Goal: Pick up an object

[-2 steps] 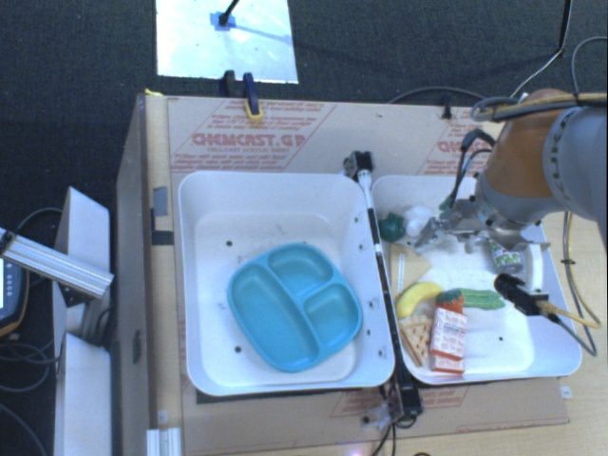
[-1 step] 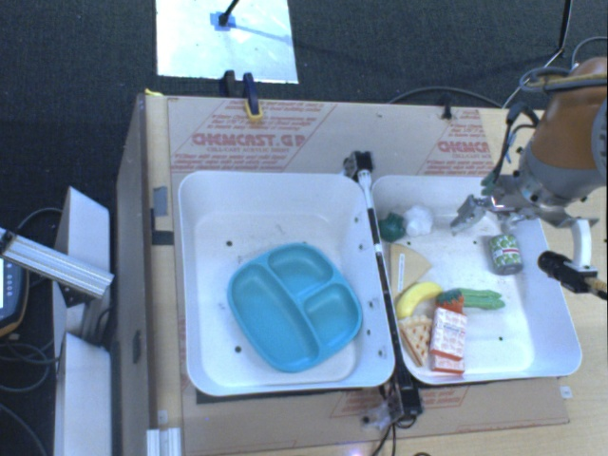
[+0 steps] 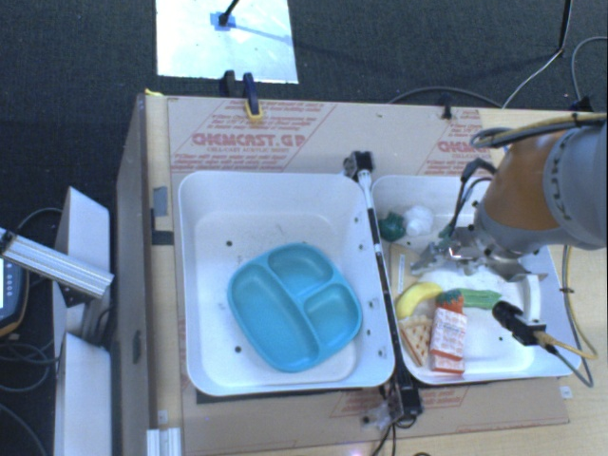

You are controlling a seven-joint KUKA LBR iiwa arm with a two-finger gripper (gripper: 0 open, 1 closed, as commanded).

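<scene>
The right bin (image 3: pixel 475 373) holds several small items. A yellow banana (image 3: pixel 418 298) lies near its left wall, with a tan cracker (image 3: pixel 414 335) just below it. A red and white packet (image 3: pixel 448 337) lies beside the cracker, and a green pod-like piece (image 3: pixel 481 298) sits above the packet. At the bin's back left are a dark green object (image 3: pixel 391 225) and a white ball (image 3: pixel 418 220). My gripper (image 3: pixel 457 251) hangs low over the middle of this bin, just above the banana and the green piece and to the right of the white ball. Nothing shows in its grasp.
The left bin (image 3: pixel 204 255) holds a blue divided plate (image 3: pixel 294 304). A thin rail (image 3: pixel 372 226) separates the two bins. The grey and orange arm (image 3: pixel 541 193) covers the right bin's back right part. Cables trail at the right edge.
</scene>
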